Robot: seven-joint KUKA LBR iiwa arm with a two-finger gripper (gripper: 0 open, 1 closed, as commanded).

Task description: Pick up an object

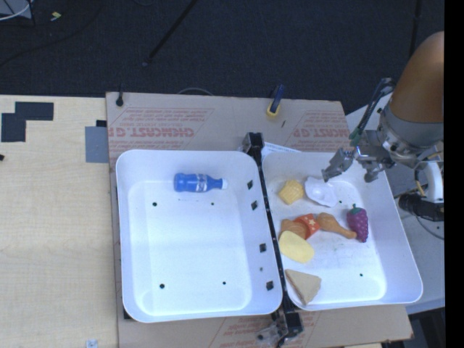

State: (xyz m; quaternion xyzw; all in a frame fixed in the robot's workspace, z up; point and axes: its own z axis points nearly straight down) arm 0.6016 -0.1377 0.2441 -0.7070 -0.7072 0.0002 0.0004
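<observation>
- Two shallow white bins of smooth, glossy plastic with rounded corners are seen side by side on a printed cardboard sheet (217, 122); the left bin (138, 267) and the right bin (395, 267) meet along a black divider.
- A blue bottle (197, 183) with a white cap is shown lying on its side near the far wall of the left bin, alone.
- In the right bin a loose cluster is formed: a yellow cube-like block (291, 192), a crumpled white piece (319, 191), a red piece (309, 224), a tan drumstick shape (335, 225), knobbly purple grapes (358, 222), a smooth pale-yellow oval (296, 247) and a tan wedge (304, 286).
- The gripper (355, 164) is shown above the far right bin, fingers spread apart, nothing between them; one fingertip is near the white piece, though contact cannot be judged.
</observation>
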